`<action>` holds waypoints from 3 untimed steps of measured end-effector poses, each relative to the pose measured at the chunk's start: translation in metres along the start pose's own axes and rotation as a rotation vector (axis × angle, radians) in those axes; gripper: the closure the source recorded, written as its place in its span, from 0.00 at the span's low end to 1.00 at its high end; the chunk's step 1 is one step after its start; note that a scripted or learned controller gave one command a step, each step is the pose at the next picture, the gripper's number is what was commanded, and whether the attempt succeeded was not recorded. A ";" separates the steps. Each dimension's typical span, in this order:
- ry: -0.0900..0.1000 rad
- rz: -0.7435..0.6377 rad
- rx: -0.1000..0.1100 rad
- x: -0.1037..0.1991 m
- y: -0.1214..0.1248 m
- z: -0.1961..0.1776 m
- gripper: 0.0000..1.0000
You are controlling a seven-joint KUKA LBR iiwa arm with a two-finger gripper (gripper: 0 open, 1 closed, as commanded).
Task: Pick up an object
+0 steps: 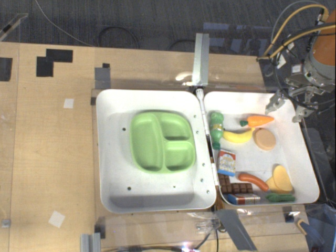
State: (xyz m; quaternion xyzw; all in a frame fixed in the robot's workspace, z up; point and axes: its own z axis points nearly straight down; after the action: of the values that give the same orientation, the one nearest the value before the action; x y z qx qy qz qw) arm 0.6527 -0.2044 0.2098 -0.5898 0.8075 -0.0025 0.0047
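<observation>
Gripper [286, 108] hangs over the far right corner of the right bin [310, 164], its two metal fingers [273, 103] spread apart with nothing between them, the arm [321, 56] above it grey with an orange band. Nearest to it, just inside that far edge, lies a toy carrot [259, 121], orange with a green stub pointing toward the bin's left wall. Just below the carrot sits a round tan disc [265, 139], and beside that, toward the left wall, a yellow banana [237, 136] lies crosswise. A green toy [216, 122] rests against the left wall near the far corner. Midway along that wall is a small red, white and blue packet [227, 163]. Toward the near edge lie a chocolate bar [233, 185], a reddish sausage [253, 180], a yellow wedge-shaped piece [281, 179] and a green pod-shaped piece [279, 197] close to the near right corner. The left bin [113, 156], touching the right one along the shared wall, carries a light green divided plate [161, 142] at its middle.
</observation>
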 end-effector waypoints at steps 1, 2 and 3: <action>0.000 -0.060 0.003 -0.013 0.004 0.110 0.00; 0.001 -0.219 0.002 -0.047 0.032 0.121 0.00; -0.006 -0.220 0.014 -0.051 0.029 0.105 1.00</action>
State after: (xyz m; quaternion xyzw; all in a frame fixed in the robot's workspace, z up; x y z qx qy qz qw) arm 0.6418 -0.1470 0.1045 -0.6749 0.7378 -0.0069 0.0107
